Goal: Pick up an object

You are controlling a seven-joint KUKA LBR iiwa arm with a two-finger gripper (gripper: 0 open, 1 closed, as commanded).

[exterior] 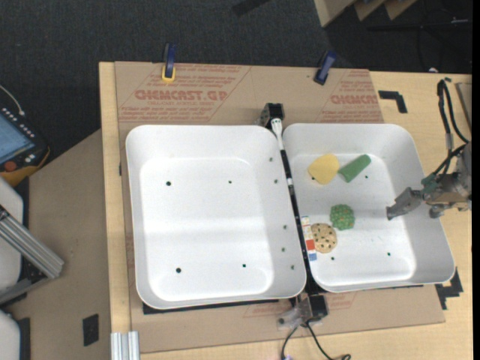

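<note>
Four small objects sit clustered in the right bin (397, 145), right of the frame's centre: a yellow piece (324, 169) touching a green block (354, 167), with a green ball (342, 217) and a cookie (324, 238) below. The end effector (396, 209) hovers at that bin's right side, apart from them, likely staging a pick; whether it is clenched I cannot tell. The left bin (139, 201) adjoins on the worktop (120, 96).

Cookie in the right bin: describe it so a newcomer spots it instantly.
Find the right bin of the two white ones. Along its left wall, near the front, lies the cookie, just below the green ball. It is the only tan disc with dark specks; the yellow piece is plain.
</note>
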